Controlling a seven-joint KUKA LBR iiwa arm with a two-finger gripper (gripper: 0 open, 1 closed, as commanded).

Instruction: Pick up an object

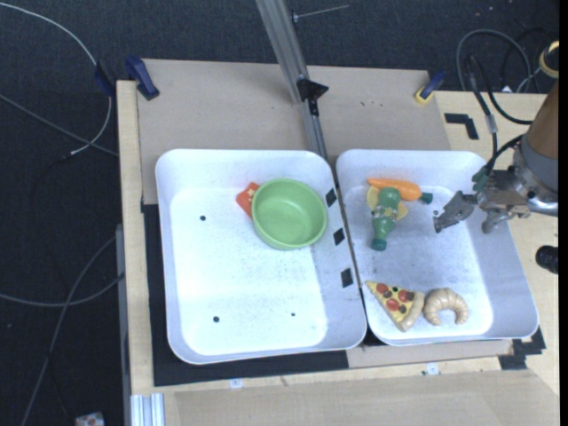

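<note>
The right bin holds an orange carrot at its far side. Just below the carrot a green bottle lies over a small yellow piece. Near the bin's front edge are a pizza slice and a tan croissant. My gripper hangs over the right half of this bin, to the right of the bottle and apart from it. It is open, with nothing between its two dark fingers.
The left bin holds a green bowl at its far right, with a red-orange piece poking out from under the bowl's left edge. A slanted metal pole rises behind the bins. Cables lie at the right.
</note>
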